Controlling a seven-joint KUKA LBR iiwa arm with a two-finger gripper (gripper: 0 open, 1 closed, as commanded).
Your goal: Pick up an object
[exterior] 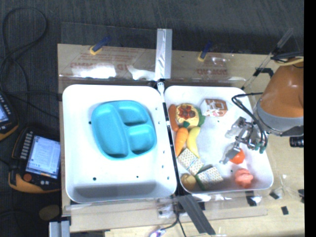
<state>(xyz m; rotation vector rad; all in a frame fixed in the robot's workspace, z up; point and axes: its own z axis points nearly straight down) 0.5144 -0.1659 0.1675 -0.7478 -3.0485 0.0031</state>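
My gripper [231, 143] hangs low over the right side of the right bin [220, 92], pointing left, and is open. Nothing sits between the two fingers. A small orange-red toy [238, 156] lies just beside the lower finger [227, 157], partly hidden by it. A pink toy [242, 176] rests in the bin's near right corner. Along the bin's left side lie a round red and yellow toy [187, 113], an orange carrot [181, 137] and a yellow banana [193, 139]. A white and red carton [215, 107] lies at the back.
Two checkered packets [189, 160] [210, 174] and a brown piece [187, 181] lie near the right bin's front edge. The left bin [79, 177] holds a blue divided tray [124, 127]. The ridge between the bins runs down the middle.
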